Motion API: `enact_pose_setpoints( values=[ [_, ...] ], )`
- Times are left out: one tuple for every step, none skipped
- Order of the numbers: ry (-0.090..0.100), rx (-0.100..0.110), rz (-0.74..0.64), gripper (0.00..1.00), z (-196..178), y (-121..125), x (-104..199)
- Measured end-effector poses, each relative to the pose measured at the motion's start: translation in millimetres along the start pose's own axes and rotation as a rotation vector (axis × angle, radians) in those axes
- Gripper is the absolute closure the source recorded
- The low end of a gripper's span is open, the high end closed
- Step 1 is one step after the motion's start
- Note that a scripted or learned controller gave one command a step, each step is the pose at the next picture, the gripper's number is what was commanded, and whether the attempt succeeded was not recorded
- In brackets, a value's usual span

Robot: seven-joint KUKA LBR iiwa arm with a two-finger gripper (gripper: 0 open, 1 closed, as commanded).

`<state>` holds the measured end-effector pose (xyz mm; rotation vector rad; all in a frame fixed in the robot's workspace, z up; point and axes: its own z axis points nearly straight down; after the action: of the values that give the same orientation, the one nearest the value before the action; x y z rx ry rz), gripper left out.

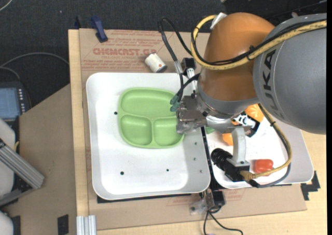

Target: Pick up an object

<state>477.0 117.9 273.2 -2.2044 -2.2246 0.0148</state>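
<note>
from above i see the arm reaching in over the seam between two white bins. its gripper hangs at the right edge of a green divided plate in the left bin, likely the target; i cannot tell its grip state.

Grey arm, orange band, looped yellow-and-black cables, black lettering.

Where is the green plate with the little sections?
The green plate lies in the left white bin, toward its upper right part, with its right edge beside the arm's wrist.
</note>
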Motion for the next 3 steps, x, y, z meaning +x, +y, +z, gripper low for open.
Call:
enact_pose_setpoints(
  values=[
    [0.008,-0.031,0.001,1.00,-155.7,1.7,51.1],
    [0.000,-0.016,0.006,1.00,-157.8,0.9,48.5],
    [0.001,-0.018,0.005,1.00,-168.0,1.2,49.2]
  ],
)
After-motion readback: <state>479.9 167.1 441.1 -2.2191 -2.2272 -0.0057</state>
